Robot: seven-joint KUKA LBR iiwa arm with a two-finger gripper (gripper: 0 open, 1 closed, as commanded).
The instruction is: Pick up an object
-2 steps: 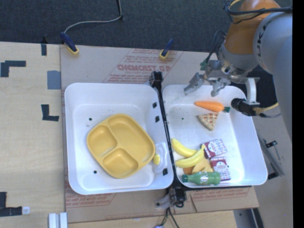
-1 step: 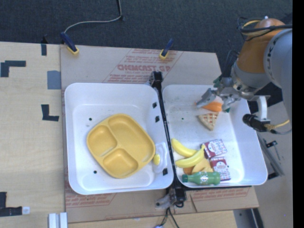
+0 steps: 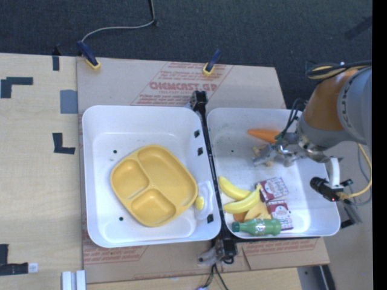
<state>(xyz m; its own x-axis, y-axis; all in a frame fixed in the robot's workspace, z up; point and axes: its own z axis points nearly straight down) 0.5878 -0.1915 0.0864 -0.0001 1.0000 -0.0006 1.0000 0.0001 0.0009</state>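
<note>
The right bin holds an orange carrot near its back, two yellow bananas, two red and white cartons and a green bottle along the front edge. My gripper reaches in from the right and hangs low over the bin's middle, just in front of the carrot. Its metal fingers point left, and nothing shows between them. The grey arm with its orange band sits over the bin's right rim.
The left bin carries a yellow divided plate. A small yellow piece lies by the wall between the bins. Both bins rest on a cardboard sheet held by yellow clamps. A cable loops beside the arm at the right.
</note>
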